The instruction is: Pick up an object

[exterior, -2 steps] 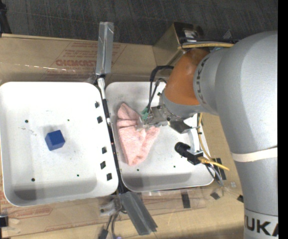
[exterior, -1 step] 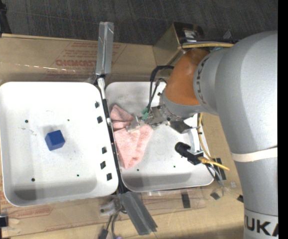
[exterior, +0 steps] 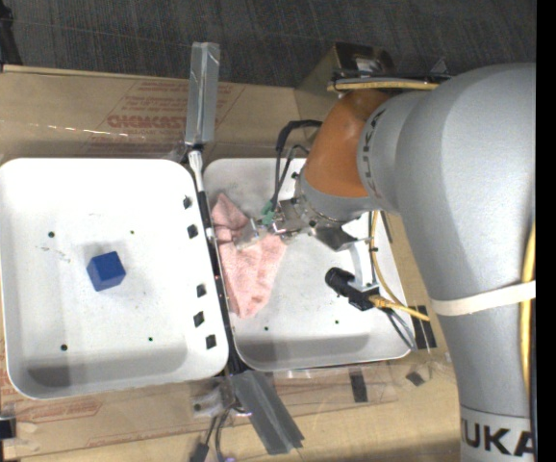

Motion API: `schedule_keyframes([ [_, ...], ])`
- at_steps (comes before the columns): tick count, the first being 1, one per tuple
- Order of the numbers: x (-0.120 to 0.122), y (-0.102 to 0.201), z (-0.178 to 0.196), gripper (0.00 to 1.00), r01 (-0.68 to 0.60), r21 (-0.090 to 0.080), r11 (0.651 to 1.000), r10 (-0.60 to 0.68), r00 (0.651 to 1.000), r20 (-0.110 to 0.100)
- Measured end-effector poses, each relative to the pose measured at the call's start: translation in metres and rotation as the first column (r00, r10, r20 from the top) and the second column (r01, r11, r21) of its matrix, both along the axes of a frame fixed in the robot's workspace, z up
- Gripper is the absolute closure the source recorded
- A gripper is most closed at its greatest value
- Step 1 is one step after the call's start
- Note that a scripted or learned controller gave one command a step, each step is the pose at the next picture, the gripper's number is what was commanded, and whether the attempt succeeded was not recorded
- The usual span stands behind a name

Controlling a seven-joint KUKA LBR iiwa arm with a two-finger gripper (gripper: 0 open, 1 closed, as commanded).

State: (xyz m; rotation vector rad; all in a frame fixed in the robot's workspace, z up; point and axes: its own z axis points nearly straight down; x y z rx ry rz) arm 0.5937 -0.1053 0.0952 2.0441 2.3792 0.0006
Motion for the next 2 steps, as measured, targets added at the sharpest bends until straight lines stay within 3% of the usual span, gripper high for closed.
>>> schedule_keyframes([
  [1, 0.0, 0.0, 0.0, 0.0, 0.0, 0.0, 1.0, 0.0, 1.0, 0.0],
  [2, 0.0001, 0.0011, 0.0096, 1.0, -0.004, 0.002, 1.0, 0.004, 1.0, -0.002],
])
